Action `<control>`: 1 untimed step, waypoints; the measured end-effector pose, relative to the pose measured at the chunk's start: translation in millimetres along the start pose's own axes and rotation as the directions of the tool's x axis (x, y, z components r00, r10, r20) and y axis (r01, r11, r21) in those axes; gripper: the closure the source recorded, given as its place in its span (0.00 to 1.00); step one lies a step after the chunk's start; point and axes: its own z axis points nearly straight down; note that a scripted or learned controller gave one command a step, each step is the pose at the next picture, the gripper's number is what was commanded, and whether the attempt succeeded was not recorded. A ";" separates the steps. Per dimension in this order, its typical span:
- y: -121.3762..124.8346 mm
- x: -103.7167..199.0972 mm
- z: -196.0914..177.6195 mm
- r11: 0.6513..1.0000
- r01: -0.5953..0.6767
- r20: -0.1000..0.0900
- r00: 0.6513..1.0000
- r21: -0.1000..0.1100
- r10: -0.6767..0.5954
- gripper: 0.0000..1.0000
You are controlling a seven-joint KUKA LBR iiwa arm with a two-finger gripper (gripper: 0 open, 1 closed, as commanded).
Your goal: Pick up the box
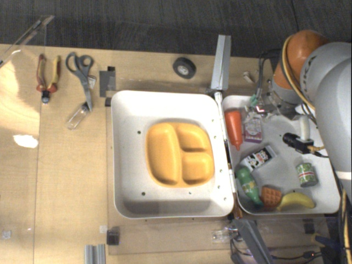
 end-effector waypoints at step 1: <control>4.3 7.4 -12.2 1.000 0.012 -0.006 1.000 -0.007 -0.012 1.00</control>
